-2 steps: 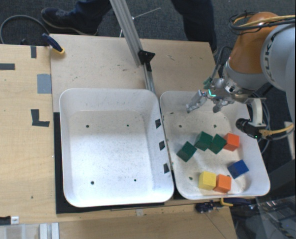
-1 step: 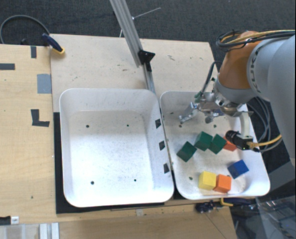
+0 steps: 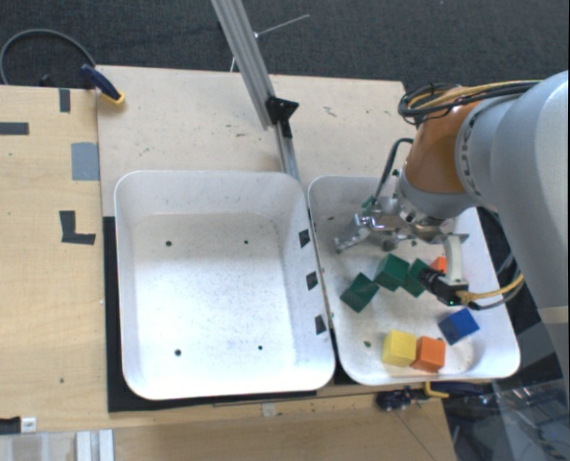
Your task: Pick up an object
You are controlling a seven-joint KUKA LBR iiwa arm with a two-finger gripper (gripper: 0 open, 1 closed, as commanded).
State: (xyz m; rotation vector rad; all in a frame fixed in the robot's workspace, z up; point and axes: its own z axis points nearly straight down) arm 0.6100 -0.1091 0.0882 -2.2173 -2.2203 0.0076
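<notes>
The gripper (image 3: 373,227) hangs over the right bin (image 3: 496,358); whether it is wide or narrow, I cannot tell. Two green blocks (image 3: 392,273) lie just at its 5 o'clock, apart from it. Yellow block (image 3: 398,348), orange block (image 3: 430,353) and blue block (image 3: 458,326) sit further toward 5.

In the right-hand bin (image 3: 496,358) you have a small heap of blocks. Two dark green blocks (image 3: 360,292) lie near its middle, one tilted against the other. Toward the near edge sit a yellow cube (image 3: 398,348) and an orange cube (image 3: 430,353), touching; a blue block (image 3: 459,326) lies just beside them.
</notes>
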